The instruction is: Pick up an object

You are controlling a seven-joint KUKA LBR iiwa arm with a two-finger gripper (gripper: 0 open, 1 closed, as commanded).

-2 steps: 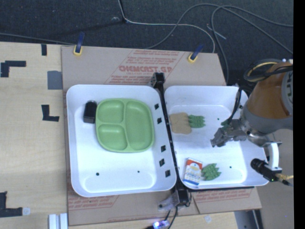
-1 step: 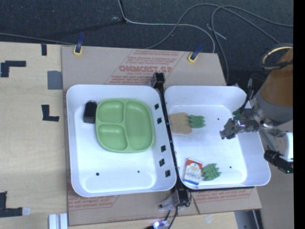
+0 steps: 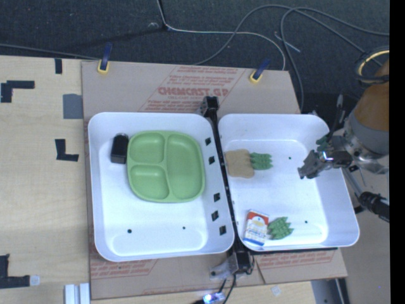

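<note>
The counter (image 3: 38, 189), of pale wood, carries a sheet of brown cardboard (image 3: 190, 87) on which two shallow white bins rest side by side, their inner walls touching. The left bin (image 3: 104, 233) holds a green divided plate (image 3: 166, 166) with three compartments, and a small black block (image 3: 119, 149) lies just beside the plate's left edge. The right bin (image 3: 332, 230) holds four loose things in two pairs: near its left wall, a tan flat piece (image 3: 238, 163) touches a green leafy toy (image 3: 261, 161) on its right; near the front wall, a small white and red packet (image 3: 256, 227) lies against a second green leafy toy (image 3: 280, 228). The grey arm (image 3: 370, 122) reaches in from the right, and its tool (image 3: 311, 168) hangs over the right side of the right bin, well apart from both pairs; whether its tips are spread or pressed together cannot be told, and nothing shows between them.
</note>
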